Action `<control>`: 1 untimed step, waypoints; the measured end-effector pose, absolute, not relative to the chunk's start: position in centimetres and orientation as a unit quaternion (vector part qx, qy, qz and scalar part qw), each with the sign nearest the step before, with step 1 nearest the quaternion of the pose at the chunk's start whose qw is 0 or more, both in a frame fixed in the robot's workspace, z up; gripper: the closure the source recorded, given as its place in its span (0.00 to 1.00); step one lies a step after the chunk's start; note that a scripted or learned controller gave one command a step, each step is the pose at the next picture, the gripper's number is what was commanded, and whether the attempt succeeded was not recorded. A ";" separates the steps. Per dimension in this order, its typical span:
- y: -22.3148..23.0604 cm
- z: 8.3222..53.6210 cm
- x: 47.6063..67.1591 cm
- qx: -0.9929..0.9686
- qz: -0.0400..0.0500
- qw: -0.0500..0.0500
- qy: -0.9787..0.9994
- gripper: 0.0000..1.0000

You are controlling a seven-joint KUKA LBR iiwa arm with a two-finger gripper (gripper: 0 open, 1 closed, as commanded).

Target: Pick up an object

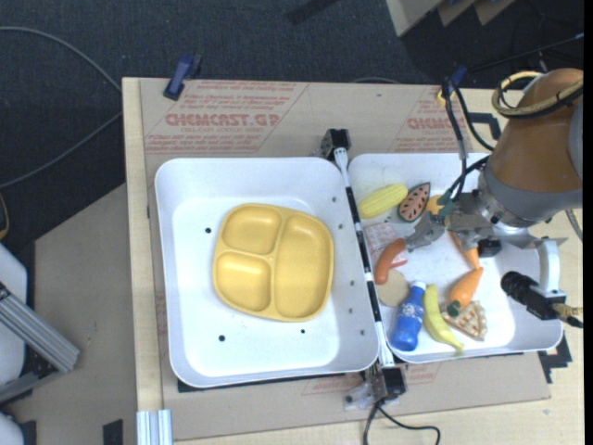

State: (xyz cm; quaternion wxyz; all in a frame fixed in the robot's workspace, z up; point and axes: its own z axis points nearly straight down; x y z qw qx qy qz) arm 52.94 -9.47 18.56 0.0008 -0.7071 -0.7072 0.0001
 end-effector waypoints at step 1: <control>-18.9 8.3 61.8 -0.708 0.001 0.001 -0.707 0.00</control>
